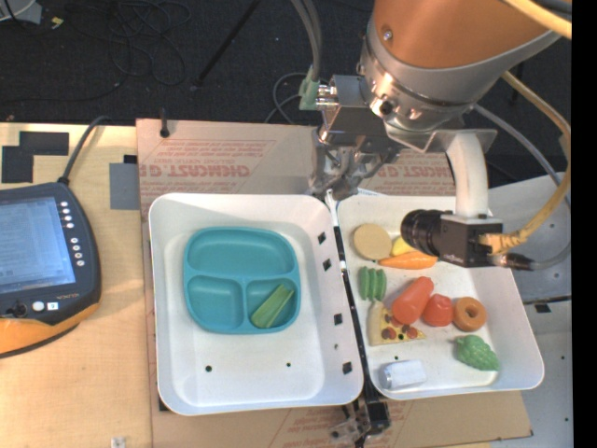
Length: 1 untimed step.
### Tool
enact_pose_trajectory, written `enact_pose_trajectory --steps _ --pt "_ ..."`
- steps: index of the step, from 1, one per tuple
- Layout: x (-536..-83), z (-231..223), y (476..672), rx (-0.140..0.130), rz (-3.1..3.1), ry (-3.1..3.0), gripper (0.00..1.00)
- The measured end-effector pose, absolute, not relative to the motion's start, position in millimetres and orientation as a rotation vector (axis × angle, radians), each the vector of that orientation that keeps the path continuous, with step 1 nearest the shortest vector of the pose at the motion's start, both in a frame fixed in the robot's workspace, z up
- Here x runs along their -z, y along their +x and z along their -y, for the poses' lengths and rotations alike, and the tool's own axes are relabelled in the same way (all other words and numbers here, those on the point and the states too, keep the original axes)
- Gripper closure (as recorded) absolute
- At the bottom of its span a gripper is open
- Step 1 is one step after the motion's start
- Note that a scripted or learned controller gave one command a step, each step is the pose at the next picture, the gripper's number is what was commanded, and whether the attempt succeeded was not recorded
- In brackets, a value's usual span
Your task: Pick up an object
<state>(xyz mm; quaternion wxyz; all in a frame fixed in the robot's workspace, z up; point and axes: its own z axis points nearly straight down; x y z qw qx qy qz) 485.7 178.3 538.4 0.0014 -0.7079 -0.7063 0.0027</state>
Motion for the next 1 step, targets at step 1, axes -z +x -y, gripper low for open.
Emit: enact_pose_trajectory --steps 1 --pt "-427.1 -221.8 529.2 -0.022 2.221 -2.214 1.00"
